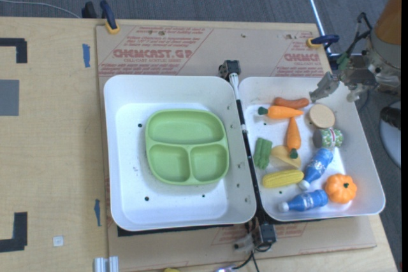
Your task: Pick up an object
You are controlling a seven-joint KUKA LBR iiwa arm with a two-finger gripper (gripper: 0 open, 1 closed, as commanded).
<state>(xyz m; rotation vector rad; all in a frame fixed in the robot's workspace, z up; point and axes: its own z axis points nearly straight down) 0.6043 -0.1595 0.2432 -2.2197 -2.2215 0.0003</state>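
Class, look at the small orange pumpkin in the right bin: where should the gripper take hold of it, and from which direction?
Probably from straight above, closing across the round body of the pumpkin on its upper-left and lower-right flanks. Its top shows unobstructed, while a blue bottle lies close at its lower left and the bin wall runs close at its right, so a sideways approach looks crowded.

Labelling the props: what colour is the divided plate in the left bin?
Light green, all three compartments. The plate shows plainly in the camera view.
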